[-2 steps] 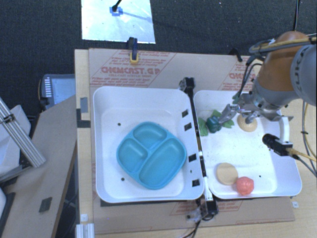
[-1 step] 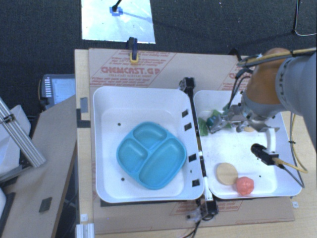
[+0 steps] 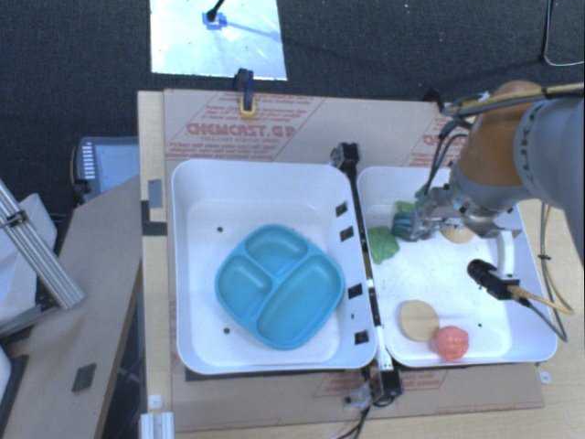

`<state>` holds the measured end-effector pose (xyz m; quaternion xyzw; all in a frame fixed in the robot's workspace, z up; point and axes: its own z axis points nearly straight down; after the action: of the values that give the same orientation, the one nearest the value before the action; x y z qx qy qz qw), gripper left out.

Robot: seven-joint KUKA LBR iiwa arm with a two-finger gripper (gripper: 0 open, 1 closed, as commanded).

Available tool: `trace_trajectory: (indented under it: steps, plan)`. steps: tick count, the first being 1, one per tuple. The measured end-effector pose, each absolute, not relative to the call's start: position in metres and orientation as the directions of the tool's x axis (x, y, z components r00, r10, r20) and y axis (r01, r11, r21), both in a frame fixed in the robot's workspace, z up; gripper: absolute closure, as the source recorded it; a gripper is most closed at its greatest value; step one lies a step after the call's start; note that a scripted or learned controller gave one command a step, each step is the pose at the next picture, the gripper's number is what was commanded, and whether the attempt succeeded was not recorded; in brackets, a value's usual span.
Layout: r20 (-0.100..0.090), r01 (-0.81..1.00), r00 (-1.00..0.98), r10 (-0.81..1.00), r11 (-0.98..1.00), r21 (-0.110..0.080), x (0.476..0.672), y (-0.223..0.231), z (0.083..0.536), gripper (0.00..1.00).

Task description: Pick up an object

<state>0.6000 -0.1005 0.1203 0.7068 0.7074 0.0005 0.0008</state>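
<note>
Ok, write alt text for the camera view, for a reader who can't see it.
A grey robot arm reaches from the right into the right white bin, its gripper low beside a green object. That bin also holds a tan disc and a pink ball. The left white bin holds a blue divided plate.

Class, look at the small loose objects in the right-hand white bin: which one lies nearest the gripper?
The flat green leaf-shaped piece, just left of the gripper. The tan round disc and pink ball sit together, far off, by the bin's near edge.

The end effector (image 3: 413, 223) partly hides a teal object (image 3: 403, 216); its fingers are blurred.
</note>
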Motion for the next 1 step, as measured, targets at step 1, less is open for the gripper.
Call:
trace_trajectory:
  steps: [1]
  plan:
    - [-0.001,1.000,-0.003,1.000,0.003,0.006,0.5973,-0.0980,0.1651,1.00]
